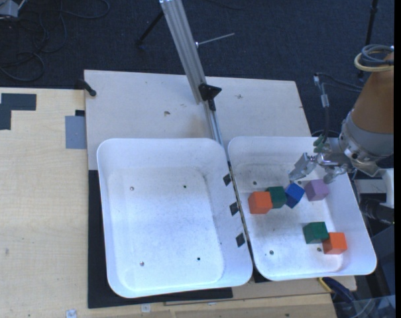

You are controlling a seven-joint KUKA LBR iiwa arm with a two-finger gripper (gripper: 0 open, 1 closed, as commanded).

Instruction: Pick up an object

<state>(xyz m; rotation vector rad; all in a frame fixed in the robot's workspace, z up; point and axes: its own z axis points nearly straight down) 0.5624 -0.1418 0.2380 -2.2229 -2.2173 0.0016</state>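
The right bin point(359, 260) holds several small blocks. An orange block point(260, 202), a dark green block point(277, 196) and a blue block point(294, 194) sit in a row touching each other, with a purple block point(316, 189) just to their right. A second green block point(315, 232) and a second orange block point(335, 242) lie near the bin's front right corner. My gripper point(314, 172) hangs over the bin's right part, just above the blue and purple blocks, fingers spread open with nothing between them.
The left bin point(114, 177) lies beside the right one, with black clips along the shared rim point(232, 191). A slanted aluminium bar point(187, 52) rises behind the bins. The arm's orange band point(379, 105) stands at the right edge.
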